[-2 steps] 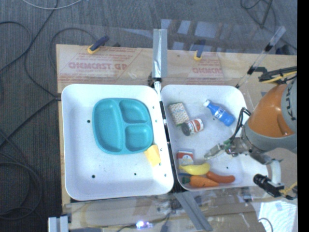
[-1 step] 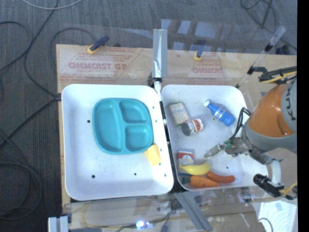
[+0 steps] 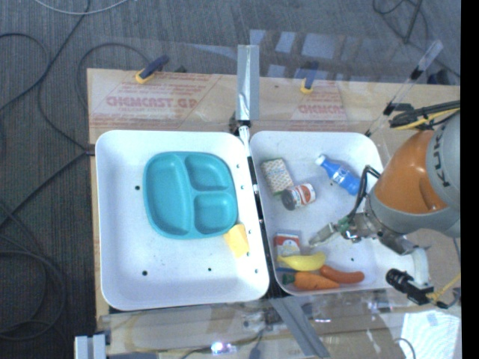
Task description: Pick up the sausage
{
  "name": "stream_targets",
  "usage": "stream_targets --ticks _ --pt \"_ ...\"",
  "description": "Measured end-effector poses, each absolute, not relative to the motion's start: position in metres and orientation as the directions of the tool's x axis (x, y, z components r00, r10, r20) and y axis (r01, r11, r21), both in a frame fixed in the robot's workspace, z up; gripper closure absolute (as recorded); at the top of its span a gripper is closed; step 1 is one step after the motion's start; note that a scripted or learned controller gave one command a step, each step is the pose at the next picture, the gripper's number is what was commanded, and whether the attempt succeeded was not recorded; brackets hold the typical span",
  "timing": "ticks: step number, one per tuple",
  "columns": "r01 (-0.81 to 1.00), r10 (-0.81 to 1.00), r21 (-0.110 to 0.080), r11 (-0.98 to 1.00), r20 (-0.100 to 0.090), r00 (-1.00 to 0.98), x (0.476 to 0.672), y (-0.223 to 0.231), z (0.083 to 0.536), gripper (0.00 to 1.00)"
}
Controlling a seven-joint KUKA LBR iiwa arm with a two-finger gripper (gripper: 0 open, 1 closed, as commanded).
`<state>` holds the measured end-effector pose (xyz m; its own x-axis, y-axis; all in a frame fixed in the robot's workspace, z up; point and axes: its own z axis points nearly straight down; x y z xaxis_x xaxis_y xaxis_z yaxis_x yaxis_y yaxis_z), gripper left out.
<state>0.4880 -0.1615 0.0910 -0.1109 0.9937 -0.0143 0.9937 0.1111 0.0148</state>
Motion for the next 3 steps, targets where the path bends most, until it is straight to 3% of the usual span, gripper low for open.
stream_targets --ticks 1,2,3 --pt "0.999 0.999 0.018 0.042 -0.012 -0.042 0.489 -0.138 0.091 0.00" --pt "0.984 0.985 0.013 0.175 -0.005 -0.175 0.489 -0.175 0.091 0.00" --pt "0.907 0.907 0.000 0.422 -0.001 -0.422 0.486 -0.191 0.179 0.00"
